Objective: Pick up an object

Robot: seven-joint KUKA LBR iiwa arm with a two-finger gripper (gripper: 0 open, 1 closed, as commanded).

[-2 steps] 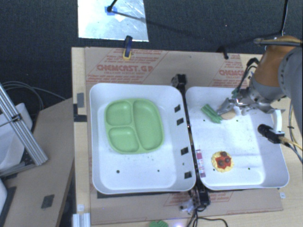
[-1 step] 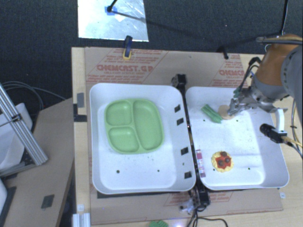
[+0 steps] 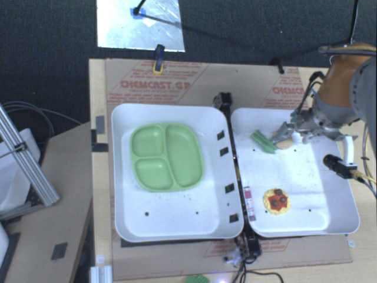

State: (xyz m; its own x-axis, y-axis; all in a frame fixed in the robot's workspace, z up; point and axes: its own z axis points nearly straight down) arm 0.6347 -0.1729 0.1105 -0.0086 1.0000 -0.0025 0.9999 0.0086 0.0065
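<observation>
Green strip point(image 3: 263, 141) in right bin point(image 3: 306, 217), long axis running upper-left to lower-right.

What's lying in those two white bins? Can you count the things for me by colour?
Green: 2, a divided plate in the left bin and a small green piece in the right bin.
Yellow with red: 1, a toy pizza.
Tan: 1, a small piece by the claw.
Total: 4
</observation>
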